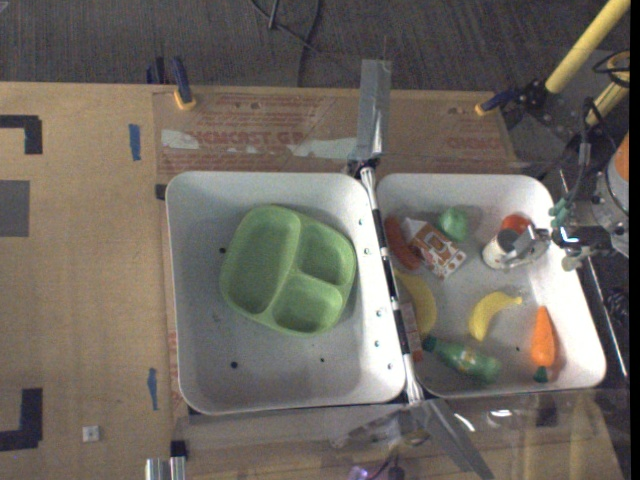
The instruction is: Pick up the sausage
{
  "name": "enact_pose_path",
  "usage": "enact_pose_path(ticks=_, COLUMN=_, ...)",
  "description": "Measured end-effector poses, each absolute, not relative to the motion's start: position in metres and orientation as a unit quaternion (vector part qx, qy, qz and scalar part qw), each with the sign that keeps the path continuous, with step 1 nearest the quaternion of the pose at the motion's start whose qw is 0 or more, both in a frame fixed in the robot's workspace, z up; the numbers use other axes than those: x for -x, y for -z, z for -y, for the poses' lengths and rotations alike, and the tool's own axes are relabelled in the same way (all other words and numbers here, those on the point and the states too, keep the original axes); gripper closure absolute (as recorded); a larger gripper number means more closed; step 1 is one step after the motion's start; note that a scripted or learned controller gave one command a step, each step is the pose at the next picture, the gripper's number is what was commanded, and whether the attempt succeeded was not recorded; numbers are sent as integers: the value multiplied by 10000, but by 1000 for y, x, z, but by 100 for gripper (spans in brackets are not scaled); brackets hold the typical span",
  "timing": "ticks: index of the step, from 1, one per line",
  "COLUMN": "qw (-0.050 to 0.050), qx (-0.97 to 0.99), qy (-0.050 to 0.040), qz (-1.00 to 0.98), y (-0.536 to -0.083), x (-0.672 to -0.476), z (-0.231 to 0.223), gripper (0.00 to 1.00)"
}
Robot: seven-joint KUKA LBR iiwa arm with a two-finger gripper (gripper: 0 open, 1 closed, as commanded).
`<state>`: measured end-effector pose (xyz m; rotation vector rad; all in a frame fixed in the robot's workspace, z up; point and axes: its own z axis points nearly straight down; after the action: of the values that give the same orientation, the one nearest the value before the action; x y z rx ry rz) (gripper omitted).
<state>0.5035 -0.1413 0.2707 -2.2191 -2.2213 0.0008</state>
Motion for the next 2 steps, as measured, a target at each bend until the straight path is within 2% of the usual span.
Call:
enact_pose_path(ticks=1, qw=-15, qx=6864, qy=5, qz=7272, y=-208, x=-551, z=205, gripper=0)
enact_pose_path(ticks=2, qw=4, qx=7536, qy=37, qz=6573, y=-97, x=-595, z=209, gripper=0)
